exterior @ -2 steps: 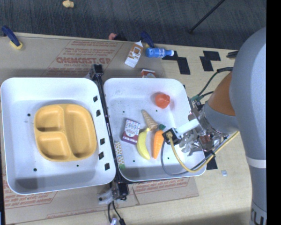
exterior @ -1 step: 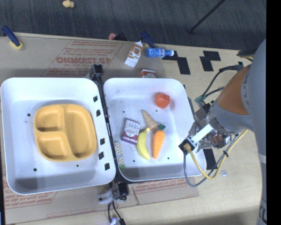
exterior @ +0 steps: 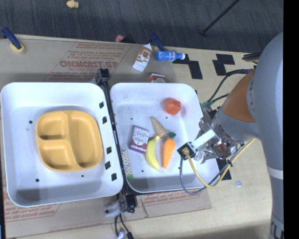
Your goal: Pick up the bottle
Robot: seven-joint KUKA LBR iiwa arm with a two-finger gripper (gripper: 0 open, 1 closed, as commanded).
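Note:
A small blue bottle (exterior: 165, 56) lies on its side on the cardboard behind the right bin (exterior: 139, 180), outside both bins. My gripper (exterior: 214, 147) hangs over the right rim of the right bin, far from the bottle, toward the front right. The wrist covers the gripper's tip. Nothing shows in its grasp.
In the right bin lie a red tomato (exterior: 172, 106), an ice cream cone (exterior: 159, 127), a banana (exterior: 152, 154), a carrot (exterior: 168, 152) and a purple packet (exterior: 139, 139). A yellow divided plate (exterior: 70, 139) sits in the left bin (exterior: 15, 103). A small carton (exterior: 143, 57) lies beside the bottle.

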